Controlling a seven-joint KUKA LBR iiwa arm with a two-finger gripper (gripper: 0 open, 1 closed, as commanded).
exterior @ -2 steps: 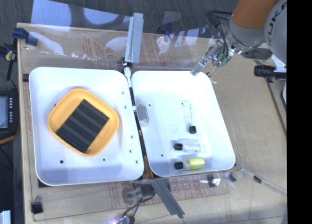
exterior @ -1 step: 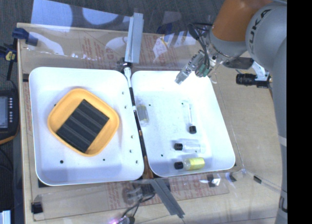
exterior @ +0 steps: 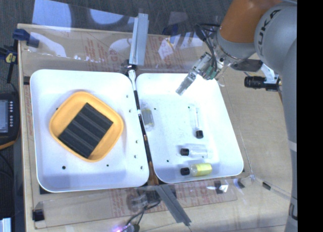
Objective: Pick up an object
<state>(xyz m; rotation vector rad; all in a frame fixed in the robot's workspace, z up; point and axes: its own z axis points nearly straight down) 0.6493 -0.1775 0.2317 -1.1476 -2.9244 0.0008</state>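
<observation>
Above the right bin (exterior: 229,140)'s far edge hangs the gripper (exterior: 182,88), tilted, nothing visibly between its fingers, apparently poised to descend, while the small bottles (exterior: 198,169) lie well apart by the near rim.

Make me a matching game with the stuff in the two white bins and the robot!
Things:
1. orange dish
2. yellow bottle
3. clear tube
4. gripper

Places:
A. near the front edge of the right bin
B. over the back edge of the right bin
C. in the left bin
D. in the middle of the right bin

Pairs: 1-C, 2-A, 3-D, 4-B
</observation>
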